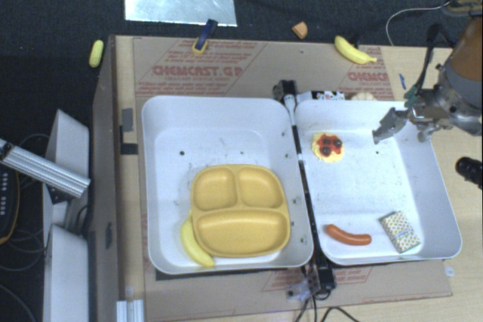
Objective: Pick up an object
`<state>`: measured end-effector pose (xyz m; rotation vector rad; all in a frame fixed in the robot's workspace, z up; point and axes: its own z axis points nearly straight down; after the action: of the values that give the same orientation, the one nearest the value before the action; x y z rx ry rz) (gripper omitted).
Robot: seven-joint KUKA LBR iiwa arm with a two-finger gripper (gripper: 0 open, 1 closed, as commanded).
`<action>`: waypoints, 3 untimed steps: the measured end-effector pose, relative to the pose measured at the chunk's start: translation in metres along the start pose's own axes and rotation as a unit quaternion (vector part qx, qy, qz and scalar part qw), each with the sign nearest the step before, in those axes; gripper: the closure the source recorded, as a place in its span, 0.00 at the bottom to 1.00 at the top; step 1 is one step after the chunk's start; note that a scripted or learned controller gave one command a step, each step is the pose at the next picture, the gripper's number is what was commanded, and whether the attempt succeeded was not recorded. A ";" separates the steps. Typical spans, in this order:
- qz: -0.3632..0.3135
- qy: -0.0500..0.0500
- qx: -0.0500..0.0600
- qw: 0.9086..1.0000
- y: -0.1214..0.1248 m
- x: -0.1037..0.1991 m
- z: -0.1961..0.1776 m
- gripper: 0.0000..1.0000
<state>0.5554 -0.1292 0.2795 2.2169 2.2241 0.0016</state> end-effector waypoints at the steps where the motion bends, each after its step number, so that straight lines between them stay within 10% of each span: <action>1: 0.000 0.000 0.001 1.000 0.024 0.014 0.093 0.00; 3: -0.001 0.000 0.000 1.000 0.092 0.042 0.195 0.00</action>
<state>0.6471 -0.0870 0.0844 2.2150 2.2260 0.0017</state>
